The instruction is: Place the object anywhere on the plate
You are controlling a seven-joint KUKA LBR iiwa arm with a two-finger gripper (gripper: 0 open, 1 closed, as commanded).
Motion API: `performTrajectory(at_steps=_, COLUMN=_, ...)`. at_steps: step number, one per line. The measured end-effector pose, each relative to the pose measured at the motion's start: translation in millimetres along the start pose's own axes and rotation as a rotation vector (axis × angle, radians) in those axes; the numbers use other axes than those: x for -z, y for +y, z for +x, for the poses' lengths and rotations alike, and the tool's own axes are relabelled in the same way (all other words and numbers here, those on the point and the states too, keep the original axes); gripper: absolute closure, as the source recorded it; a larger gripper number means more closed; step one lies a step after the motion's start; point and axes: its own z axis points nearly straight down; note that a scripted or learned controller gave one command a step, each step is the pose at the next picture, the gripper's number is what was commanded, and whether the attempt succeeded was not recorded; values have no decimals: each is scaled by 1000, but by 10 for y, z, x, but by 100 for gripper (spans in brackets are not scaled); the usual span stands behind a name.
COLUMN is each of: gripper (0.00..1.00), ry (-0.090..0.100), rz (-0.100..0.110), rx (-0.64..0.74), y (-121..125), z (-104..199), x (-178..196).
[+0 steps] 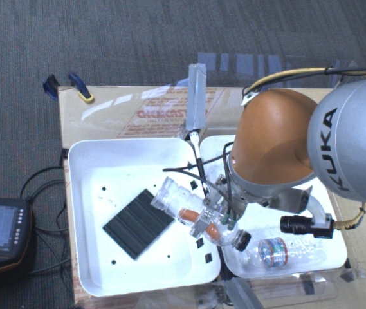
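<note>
A clear plastic bottle [181,208] with an orange band lies tilted across the wall between the two bins, its wide end over the left bin. My gripper [219,219] reaches down from the orange wrist and is shut on the bottle's narrower half, with its fingers on either side. The black ribbed rectangular plate [137,223] lies flat on the floor of the left bin [92,166], just left of and below the bottle's wide end. The bottle's end hangs near the plate's right corner; whether they touch I cannot tell.
A second clear bottle [277,252] with a coloured label lies in the right bin [337,253] near its front. A few small dark bits dot the left bin's floor. The arm's bulk covers most of the right bin. A grey upright bar [197,98] stands behind the bins.
</note>
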Motion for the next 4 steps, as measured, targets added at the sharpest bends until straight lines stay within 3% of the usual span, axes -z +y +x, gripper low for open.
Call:
performTrajectory(at_steps=1, gripper=100, ry=-2, rz=-1, rx=104, y=152, z=101, x=180)
performTrajectory(at_steps=2, gripper=100, ry=1, rz=0, rx=102, y=156, z=90, x=256)
performTrajectory(at_steps=3, gripper=100, ry=0, rz=-1, rx=163, y=326, z=-1205, x=-525)
performTrajectory(at_steps=4, gripper=100, ry=-2, rz=-2, rx=381, y=519, z=-755, x=-71)
